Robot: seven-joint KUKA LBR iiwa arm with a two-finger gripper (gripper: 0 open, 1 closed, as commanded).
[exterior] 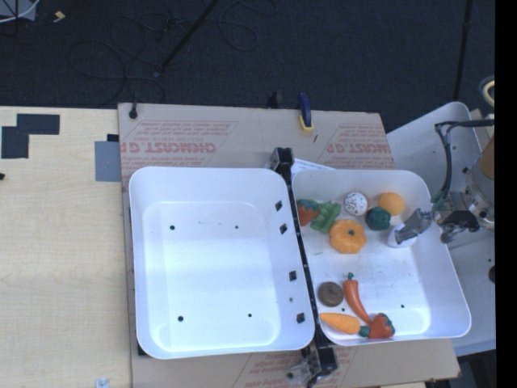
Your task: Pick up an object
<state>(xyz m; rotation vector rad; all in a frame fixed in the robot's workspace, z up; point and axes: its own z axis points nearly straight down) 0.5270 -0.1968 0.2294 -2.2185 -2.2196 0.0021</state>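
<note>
Camera view from above: the left bin point(210, 265) is the biggest thing here, plain white, with loads of open floor. The right bin point(440, 293) butts against it along a black divider, and all the toys sit in it. The arm point(472, 208) comes in from the right, mostly cut off by the frame edge, so you get the wrist and cabling and not much else. The gripper point(410, 229) hangs over the right bin's right side, near the rim, close to the dark green ball point(377, 218). Nothing visible between its fingers, and I honestly can't tell how wide they're set, it's a grey blur.

Toys next: small orange pumpkin point(347, 237) mid-bin, orange ball point(390, 203) at the back. A carrot point(355, 297) and a yellow-orange piece point(339, 322) lie near the front rim, and a red and green bit point(380, 326) I can't identify. Brown disc point(329, 293) by the divider, green leafy thing point(325, 216) partly covering something red, speckled white ball point(355, 203). The front right corner is open.
</note>
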